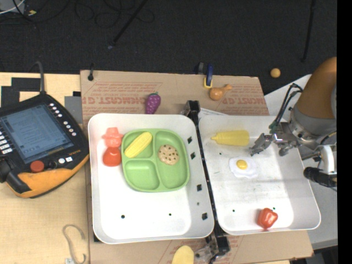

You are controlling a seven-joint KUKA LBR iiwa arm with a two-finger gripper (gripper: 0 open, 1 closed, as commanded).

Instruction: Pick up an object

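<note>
The end effector (270,142) hangs at the right of the frame over the right bin (286,216), fingers spread apart with nothing between them. Just left of it lies a yellow mustard bottle (230,138); below that, a fried egg (242,166). A red pepper (267,218) sits near the bin's lower edge.
</note>
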